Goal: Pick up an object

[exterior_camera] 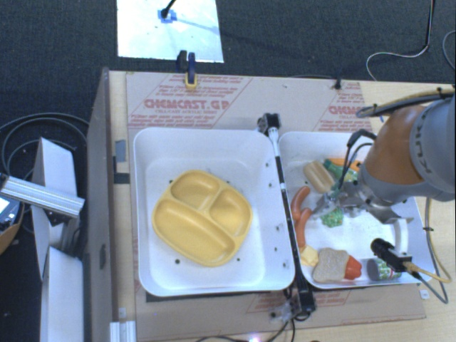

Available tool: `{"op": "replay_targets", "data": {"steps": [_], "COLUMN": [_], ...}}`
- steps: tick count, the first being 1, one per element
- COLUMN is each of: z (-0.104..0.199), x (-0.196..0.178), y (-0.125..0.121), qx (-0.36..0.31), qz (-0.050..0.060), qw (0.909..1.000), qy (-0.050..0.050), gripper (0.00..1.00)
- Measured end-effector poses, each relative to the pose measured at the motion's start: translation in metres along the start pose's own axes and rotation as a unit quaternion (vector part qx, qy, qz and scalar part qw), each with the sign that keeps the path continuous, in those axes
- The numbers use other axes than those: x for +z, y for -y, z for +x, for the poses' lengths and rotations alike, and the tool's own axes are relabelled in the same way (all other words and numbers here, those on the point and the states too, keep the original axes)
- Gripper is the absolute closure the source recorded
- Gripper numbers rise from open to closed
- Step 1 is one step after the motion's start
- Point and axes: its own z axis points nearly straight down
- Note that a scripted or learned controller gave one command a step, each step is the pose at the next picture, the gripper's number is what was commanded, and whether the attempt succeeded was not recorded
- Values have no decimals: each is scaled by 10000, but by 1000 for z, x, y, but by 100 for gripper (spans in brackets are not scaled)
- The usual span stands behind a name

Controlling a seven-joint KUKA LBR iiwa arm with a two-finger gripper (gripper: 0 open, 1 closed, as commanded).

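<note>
Camera view: red "CHEMCAST GP" lettering (187,105) behind left bin (146,191); end effector (333,204) over broccoli (332,218), grip state indiscernible

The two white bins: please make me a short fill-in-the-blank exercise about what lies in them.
1. The yellow plate lies in the ____ bin.
2. The bread slice lies in the ____ bin.
3. The plate has ____ compartments.
4. The gripper is just above the ____ broccoli.

Missing words: left; right; three; green
</note>
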Motion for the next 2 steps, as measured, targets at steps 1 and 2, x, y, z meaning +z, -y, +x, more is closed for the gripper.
{"op": "replay_targets", "data": {"steps": [1, 2], "z": [0, 81], "x": [-10, -101], "y": [-1, -13], "qx": [-3, -19], "qz": [-13, -20], "qw": [10000, 10000], "qy": [3, -5], "gripper": [100, 100]}}
